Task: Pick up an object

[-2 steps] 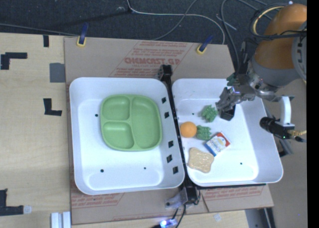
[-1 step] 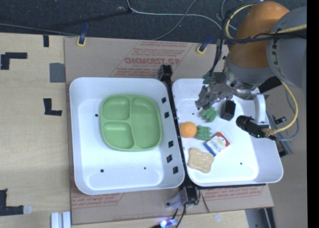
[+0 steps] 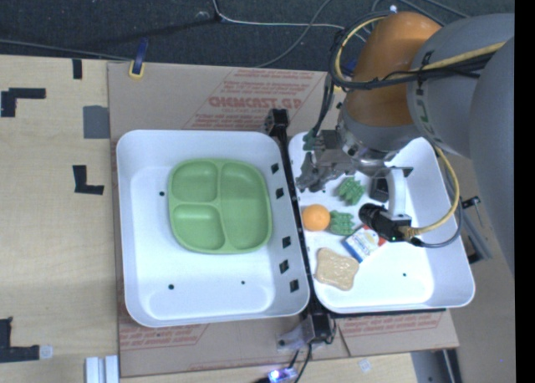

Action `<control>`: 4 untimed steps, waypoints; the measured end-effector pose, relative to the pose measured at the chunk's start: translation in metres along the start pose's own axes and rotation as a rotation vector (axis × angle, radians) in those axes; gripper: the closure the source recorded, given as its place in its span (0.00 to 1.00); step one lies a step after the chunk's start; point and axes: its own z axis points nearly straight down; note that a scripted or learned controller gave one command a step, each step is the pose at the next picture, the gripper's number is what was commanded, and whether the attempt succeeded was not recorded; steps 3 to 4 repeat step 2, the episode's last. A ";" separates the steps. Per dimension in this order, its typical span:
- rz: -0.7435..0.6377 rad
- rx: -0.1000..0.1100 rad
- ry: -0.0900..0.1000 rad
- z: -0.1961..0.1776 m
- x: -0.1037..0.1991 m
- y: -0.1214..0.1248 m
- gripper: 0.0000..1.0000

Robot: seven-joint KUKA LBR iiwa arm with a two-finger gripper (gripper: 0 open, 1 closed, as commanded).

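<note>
From the overhead camera we see the pincer low in the right bin, near its left wall; we cannot tell how it is set. Just below it lies an orange ball, with a green piece beside that and another green piece to the pincer's right. Further below sits a toast slice. Left of the pincer, the left bin holds a green divided plate.
</note>
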 end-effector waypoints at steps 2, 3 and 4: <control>0.000 -0.001 0.000 0.011 0.089 -0.004 1.00; 0.000 -0.001 0.000 0.011 0.089 -0.004 1.00; 0.000 -0.001 0.000 0.011 0.089 -0.004 1.00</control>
